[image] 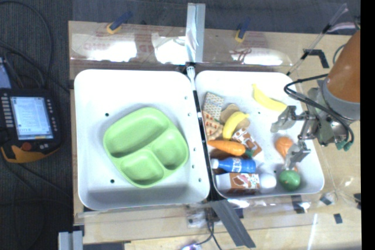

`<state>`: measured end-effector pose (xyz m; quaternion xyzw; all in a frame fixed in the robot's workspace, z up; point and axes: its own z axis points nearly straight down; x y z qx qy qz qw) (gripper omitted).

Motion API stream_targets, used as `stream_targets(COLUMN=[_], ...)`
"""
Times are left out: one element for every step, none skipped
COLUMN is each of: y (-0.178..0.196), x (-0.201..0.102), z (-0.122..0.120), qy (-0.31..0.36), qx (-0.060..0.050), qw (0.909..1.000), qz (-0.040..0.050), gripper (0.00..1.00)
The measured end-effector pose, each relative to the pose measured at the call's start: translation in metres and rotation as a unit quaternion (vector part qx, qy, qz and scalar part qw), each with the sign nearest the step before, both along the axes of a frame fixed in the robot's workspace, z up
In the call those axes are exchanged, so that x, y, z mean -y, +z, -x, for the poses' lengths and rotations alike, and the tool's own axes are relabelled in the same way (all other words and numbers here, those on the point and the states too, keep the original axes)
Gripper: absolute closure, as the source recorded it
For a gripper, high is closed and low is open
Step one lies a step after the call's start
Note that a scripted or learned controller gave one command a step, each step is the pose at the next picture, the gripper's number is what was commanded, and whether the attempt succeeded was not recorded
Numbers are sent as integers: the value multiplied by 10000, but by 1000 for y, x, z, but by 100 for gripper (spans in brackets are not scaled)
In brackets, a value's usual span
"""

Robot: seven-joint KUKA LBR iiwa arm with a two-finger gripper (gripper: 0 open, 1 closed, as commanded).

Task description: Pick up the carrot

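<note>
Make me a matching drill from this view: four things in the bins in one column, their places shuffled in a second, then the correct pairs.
Things:
1. carrot
2. green divided plate
3. green ball
4. blue-labelled bottle

Places:
A. near right corner of the right bin
B. lying just in front of the carrot, toward the near wall
C. middle of the left bin
D. by the divider in the right bin, below the small banana

Pairs: 1-D, 2-C, 3-A, 4-B
</note>
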<state>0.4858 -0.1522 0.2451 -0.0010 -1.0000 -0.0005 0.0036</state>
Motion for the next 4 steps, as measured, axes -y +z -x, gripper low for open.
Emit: stream_targets(y=[-128, -156, -147, -105], x=[31, 68, 68, 22], z=[-44, -61, -64, -46], qy=[72, -487, -475, 342], qx=[-25, 62, 96, 21], qw=[10000, 9988, 9988, 9994], qz=[-9, -10, 22, -2], gripper=[0, 0, 100, 100])
